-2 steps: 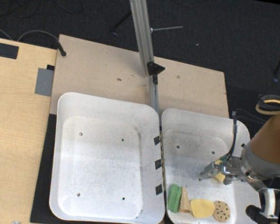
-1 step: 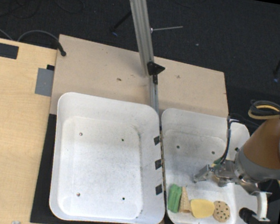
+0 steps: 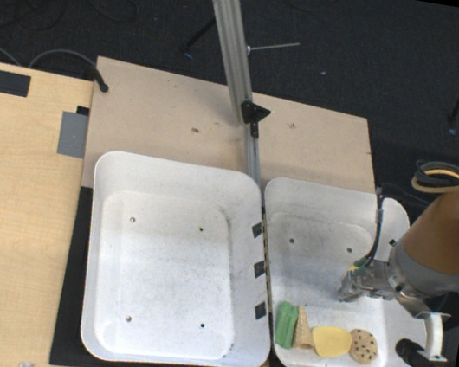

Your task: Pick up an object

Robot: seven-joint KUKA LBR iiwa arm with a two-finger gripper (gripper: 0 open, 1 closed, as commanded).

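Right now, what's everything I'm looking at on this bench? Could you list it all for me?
White bins: two, white, side by side on the bench; left bin, right bin.
Green piece: one, green, right bin, near edge, by the divider.
Tan piece: one, tan, touching the green piece on its right.
Yellow piece: one, yellow, right bin, next along the same row.
Cookie: one, brown with dark specks, at the row's right end.
Metal rail: one, silver, slanting up from between the bins.
Board: one, tan, under the bins.
Arm: one, grey with orange band, entering from the right.
Gripper: one, grey, over the right bin, above the row of items.
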